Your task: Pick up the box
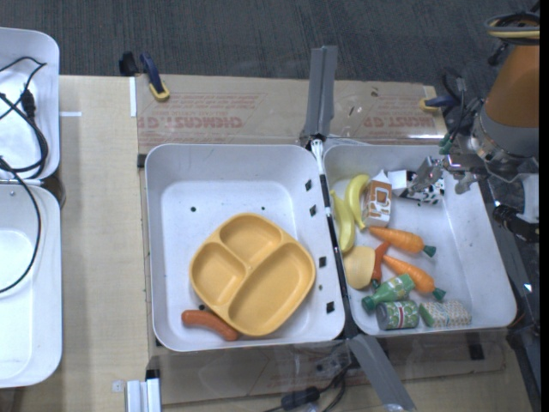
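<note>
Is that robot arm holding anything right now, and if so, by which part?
It cannot be told. The gripper sits low at the far end of the right bin, near a small black-and-white item, beside the box, but any hold is too blurred to judge.

arm (515, 101) cut off at right edge, sausage (208, 322) partly under yellow plate (251, 273)

One camera sits fixed above the bench (94, 230), looking down at a slant from its near edge. It stands far enough back to take in both white bins, the left bin (163, 230) and the right bin (480, 247), whole.
</note>
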